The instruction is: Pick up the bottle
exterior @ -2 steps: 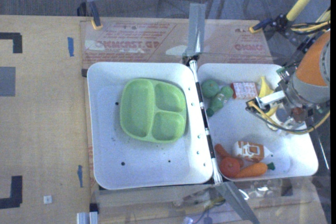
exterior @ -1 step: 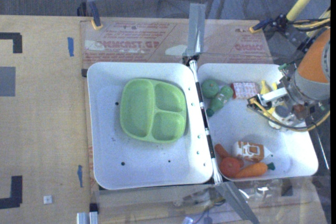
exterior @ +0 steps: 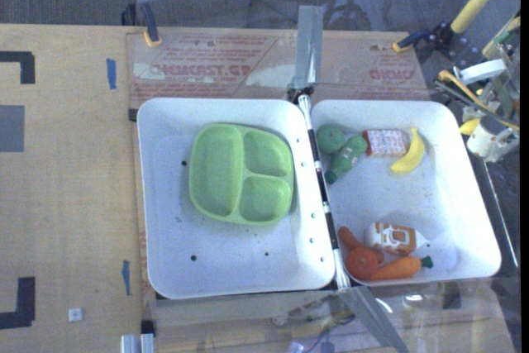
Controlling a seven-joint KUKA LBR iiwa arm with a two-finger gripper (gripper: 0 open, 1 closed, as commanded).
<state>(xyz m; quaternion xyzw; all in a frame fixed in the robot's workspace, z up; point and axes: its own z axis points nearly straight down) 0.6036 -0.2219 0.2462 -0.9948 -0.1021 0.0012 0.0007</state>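
A white bottle with an orange label lies on its side in the near part of the right bin, cap toward the right. A dark green bottle-like thing lies at the bin's far left, beside a round green piece. My gripper hangs at the right edge of the view, just outside the right bin's far right corner, well away from both. Nothing shows between its fingers.
An orange carrot and a red vegetable lie against the white bottle's near side. A small red-and-white box and a banana lie at the far side. The left bin holds a green divided plate.
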